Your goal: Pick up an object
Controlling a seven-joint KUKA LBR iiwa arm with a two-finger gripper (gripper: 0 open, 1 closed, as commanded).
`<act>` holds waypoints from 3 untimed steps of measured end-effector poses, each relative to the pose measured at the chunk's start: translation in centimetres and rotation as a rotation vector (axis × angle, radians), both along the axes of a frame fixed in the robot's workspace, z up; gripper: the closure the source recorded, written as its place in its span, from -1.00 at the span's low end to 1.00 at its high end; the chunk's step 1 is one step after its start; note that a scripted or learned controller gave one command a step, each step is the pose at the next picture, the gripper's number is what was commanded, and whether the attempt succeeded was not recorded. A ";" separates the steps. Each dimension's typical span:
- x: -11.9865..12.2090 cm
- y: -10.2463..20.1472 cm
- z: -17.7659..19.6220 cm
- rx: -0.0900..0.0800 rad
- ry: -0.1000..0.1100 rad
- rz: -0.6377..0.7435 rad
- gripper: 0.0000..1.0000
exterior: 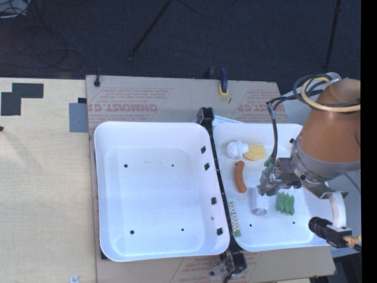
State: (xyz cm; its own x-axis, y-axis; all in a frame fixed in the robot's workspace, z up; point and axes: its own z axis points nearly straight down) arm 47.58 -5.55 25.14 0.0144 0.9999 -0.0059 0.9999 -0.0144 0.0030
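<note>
camera view: pincer [266, 186] low in right bin [297, 232] over grey cylinder [258, 203], likely lining up a grab; finger opening can't tell.

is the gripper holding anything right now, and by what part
It cannot be told. The gripper sits low in the right bin, between the orange sausage-shaped toy and the green object; nothing shows between its tips.

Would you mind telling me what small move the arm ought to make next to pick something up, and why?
Probably a short, straight descent. The gripper hangs over the right bin, just above the small grey cylinder, with the orange sausage to its left and the green piece to its right. The cylinder looks the nearest target, though the fingers' state is unclear.
</note>
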 end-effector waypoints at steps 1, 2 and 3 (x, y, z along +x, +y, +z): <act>-0.1 -6.3 -5.7 0.006 0.011 0.009 1.00; 0.1 -11.0 6.6 0.001 -0.006 0.011 1.00; 0.1 -1.1 6.2 0.009 0.007 0.025 1.00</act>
